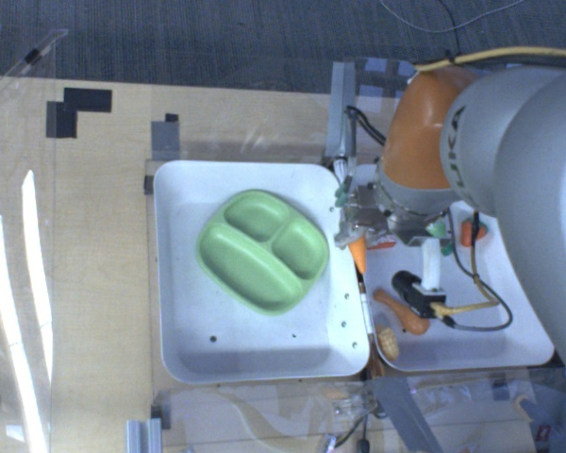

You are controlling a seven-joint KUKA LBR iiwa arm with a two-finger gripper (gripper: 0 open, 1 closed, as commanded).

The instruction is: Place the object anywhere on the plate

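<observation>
**Wooden table, two bins: arm at the divide**

Grey carpet lay beyond the pale table (75, 281), which carried two white bins side by side. From my remote seat I saw the green plate (264, 248), split into three wells, sitting tilted near the middle of the left bin (184, 347), a little toward its far right corner. The arm (519, 140) reached in from the right over the right bin (495, 347), its orange band (420, 130) above the wrist. The end effector (351, 225) hung at the wall between the bins, just right of the plate's edge. I could not tell whether it was apart, together or clamped on anything. A small orange piece (359, 255) showed just below it, along that wall on the right bin's side, apart from the plate; I could not tell whether it was being held. Nearer me in the right bin lay a brown piece (396, 311) and, by the near left corner, a tan lump (388, 343).
</observation>
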